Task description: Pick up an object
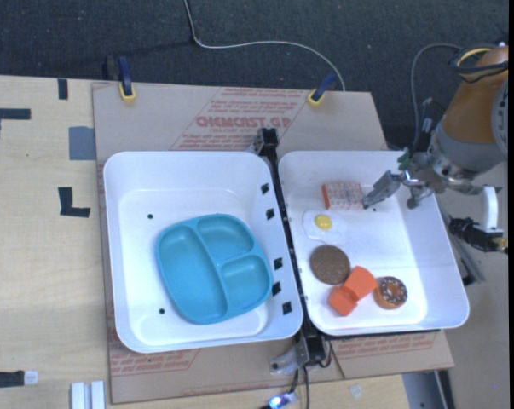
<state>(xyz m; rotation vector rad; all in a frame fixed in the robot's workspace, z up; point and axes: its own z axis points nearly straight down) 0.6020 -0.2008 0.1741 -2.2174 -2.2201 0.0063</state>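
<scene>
- Worktop (35, 254): carries two shallow white bins side by side, on a brown board clamped at its far edge.
- Left bin (129, 173): holds one blue divided tray (212, 267), lying flat toward the near side.
- Right bin (427, 271): holds the loose items. A pink-and-white wafer block (342, 195) lies toward the far side; a fried-egg piece (322, 222) sits just near of it; a brown round cookie (330, 263) lies nearer still; an orange block (351, 290) touches or almost touches the cookie's near-right edge; a sprinkled doughnut (391, 292) lies just right of the orange block.
- Hand (399, 188): hangs over the far-right part of the right bin, just right of the wafer block. Its two dark fingers (378, 191) are spread apart, and nothing lies between them.
- Step in hand, as judged: approach. No object is grasped or lifted.
- Next move, as judged: the wafer block is the closest candidate. The hand would need to shift left until its fingers straddle the block, descend to the bin floor, then close and lift.
- Risk, as judged: the egg piece lies close by and could be nudged.
</scene>
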